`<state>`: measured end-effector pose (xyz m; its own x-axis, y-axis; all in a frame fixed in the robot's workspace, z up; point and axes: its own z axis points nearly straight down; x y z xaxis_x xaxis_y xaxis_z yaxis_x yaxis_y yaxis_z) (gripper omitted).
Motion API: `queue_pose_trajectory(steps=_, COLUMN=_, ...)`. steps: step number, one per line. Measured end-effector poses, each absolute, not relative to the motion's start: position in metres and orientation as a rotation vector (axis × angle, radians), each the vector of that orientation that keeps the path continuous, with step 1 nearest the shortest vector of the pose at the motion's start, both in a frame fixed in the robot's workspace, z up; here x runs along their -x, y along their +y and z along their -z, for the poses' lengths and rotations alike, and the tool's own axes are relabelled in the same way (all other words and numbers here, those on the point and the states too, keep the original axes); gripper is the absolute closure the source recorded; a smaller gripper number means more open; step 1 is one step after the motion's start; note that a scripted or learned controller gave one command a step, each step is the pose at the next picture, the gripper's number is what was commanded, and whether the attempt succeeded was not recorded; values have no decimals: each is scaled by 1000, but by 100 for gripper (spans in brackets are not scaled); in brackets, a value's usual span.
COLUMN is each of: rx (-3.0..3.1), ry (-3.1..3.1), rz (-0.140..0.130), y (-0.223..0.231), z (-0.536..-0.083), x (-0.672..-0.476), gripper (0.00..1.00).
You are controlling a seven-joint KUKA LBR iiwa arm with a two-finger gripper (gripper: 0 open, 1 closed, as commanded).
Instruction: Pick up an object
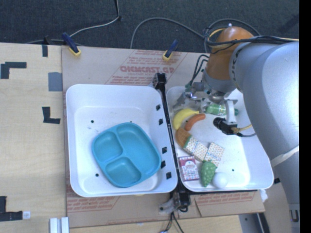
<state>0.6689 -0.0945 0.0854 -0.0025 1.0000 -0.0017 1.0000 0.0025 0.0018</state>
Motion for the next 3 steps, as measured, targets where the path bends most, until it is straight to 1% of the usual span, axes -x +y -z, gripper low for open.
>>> queue_pose_trajectory(steps=1, rx=-2218, ry=2222, rz=-1, y=-97, z=-86, x=-626, gripper=0)
queue_pose_trajectory(steps=2, rx=-2217, ry=2220, rz=-3, y=-95, z=-86, x=-600, gripper=0)
queue_pose_trajectory(steps=3, rx=-2221, ry=2222, rz=1, y=-118, z=-106, x=-585, gripper=0)
